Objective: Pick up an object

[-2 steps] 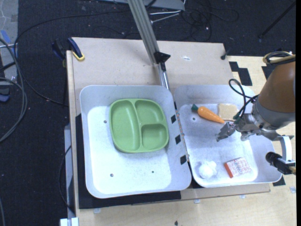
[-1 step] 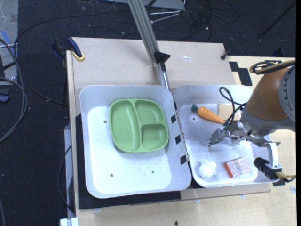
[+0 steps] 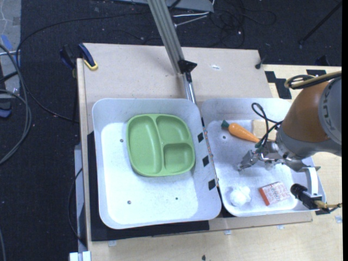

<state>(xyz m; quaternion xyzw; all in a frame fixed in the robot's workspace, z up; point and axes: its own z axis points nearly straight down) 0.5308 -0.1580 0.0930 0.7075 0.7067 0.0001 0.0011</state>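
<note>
Two white bins side by side, with the right bin [image 3: 217,140] as landmark. Inside it, low over the bare middle floor: the gripper [image 3: 246,162], reaching in from the right, nothing visible between its tips — spread or pressed together, cannot tell at this size. Just beyond it, toward the far wall: a carrot [image 3: 242,132], angled, close enough to be the likely target. Nearer the front wall: a white wad [image 3: 239,195] and, beside that, a red packet [image 3: 273,192] — both apart from the gripper. Left of the landmark, in the left bin [image 3: 109,200]: a green tray [image 3: 161,144], lying flat, well out of reach. Nothing lifted yet.
</note>
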